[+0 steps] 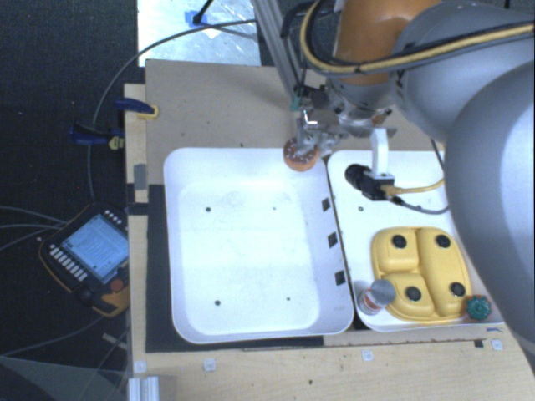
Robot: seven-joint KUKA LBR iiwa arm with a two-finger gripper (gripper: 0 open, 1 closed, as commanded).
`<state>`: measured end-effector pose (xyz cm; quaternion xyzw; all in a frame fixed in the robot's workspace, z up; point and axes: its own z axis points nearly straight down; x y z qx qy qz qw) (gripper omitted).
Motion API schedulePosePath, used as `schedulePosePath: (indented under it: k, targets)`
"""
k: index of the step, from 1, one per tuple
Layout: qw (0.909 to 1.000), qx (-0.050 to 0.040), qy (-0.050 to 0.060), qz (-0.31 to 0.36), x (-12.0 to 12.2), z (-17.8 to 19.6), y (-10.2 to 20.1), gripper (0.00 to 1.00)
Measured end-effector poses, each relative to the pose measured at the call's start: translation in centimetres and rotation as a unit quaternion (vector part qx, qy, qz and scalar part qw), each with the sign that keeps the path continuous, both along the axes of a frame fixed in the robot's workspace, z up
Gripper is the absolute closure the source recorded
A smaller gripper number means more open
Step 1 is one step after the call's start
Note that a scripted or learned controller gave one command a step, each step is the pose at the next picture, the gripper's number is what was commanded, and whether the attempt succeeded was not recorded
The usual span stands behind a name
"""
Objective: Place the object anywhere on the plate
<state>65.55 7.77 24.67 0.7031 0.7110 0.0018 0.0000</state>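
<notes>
A small round brown object [300,154] is seen at the far right corner of the left bin [242,241], directly under the pincer [311,137], whose grip cannot be told, while the yellow plate [418,274] is seen in the right bin [401,182].

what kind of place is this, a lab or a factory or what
Probably a robotics lab or test cell. A grey robot arm reaches over two shallow white bins on a bench, a teach pendant lies beside it, and loose cables trail across dark flooring.
</notes>
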Motion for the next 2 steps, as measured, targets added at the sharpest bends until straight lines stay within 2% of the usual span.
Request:
schedulePosePath:
  k: [1, 2]
  targets:
    - [1.0000, -0.0002, 0.000, 0.000, 0.95, -1.50, 5.71, 1.00]
    - [1.0000, -0.0011, 0.000, -0.003, 0.95, -1.44, 5.33, 0.00]
